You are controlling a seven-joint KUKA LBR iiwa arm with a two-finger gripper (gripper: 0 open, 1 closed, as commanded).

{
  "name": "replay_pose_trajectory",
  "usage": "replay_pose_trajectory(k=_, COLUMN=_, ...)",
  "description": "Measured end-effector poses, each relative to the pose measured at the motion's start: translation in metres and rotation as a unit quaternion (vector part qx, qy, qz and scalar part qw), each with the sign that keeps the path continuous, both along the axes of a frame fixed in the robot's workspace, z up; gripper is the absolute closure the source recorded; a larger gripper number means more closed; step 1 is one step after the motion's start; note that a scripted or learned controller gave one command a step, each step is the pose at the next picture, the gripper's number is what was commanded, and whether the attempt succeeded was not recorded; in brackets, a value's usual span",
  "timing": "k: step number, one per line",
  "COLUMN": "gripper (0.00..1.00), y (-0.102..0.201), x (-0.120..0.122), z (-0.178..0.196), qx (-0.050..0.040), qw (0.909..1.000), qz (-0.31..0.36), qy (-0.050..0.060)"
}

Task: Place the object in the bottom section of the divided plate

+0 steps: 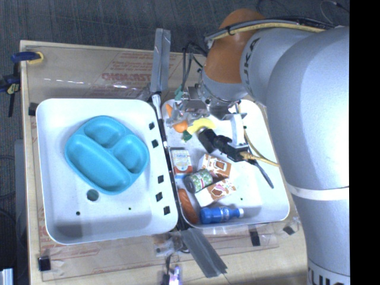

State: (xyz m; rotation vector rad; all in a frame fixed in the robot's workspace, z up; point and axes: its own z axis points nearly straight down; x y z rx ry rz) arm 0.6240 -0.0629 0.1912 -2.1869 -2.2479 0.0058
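Hovering over the upper part of the right shallow white bin (268, 190), my gripper (190, 107) stands above a clutter of small packets, a can and a bottle. Whether it is apart or together I cannot tell. Nearest beneath it, at upper centre of the frame, lies a yellow curved plastic toy (202, 125), just beside an orange piece (178, 125). I judge the yellow toy to be the task's object. It looks light, stiff and smooth, so likely slippery; hold is best taken across its narrow middle, clear of its neighbours. The blue divided plastic plate (107, 154) lies in the left shallow white bin (56, 209), centre left; its bottom section bears nothing.
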Motion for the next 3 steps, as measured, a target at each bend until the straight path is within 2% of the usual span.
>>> replay_pose_trajectory(k=1, gripper=1.00, y=0.074, x=-0.029, z=0.000, qx=0.0002, qw=0.9847, qz=0.174, qy=-0.001)
replay_pose_trajectory(k=2, gripper=1.00, y=0.126, x=-0.060, z=0.000, qx=0.0007, qw=0.9492, qz=0.315, qy=-0.001)
replay_pose_trajectory(k=3, gripper=0.00, y=0.125, x=-0.060, z=0.000, qx=0.0005, qw=0.9496, qz=0.314, qy=-0.001)
